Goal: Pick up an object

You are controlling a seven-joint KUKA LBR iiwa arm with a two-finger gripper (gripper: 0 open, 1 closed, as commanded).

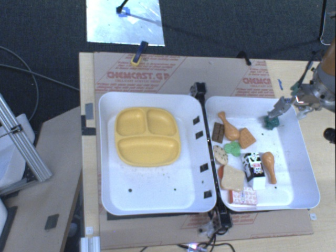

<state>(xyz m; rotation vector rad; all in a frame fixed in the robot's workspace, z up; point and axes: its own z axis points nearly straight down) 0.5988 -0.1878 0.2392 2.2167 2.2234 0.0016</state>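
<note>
My gripper (274,115) reaches in from the right over the far right part of the right bin (299,156). Its tip is right at a small dark green object (271,123) that sits near the bin's back wall; whether it grips that object is unclear. Toy food lies in the left half of this bin: a drumstick (228,126), an orange wedge (247,138), a brown bar (218,132), a light green piece (232,149), a black-and-white carton (253,167), a second drumstick (269,166), a bread slice (232,178) and a red-patterned cracker (244,196).
The left bin (110,188) holds a yellow divided plate (147,136). A black divider with clips (207,140) runs between the bins. Both bins rest on a cardboard sheet (173,70). A metal frame (21,140) stands at the left.
</note>
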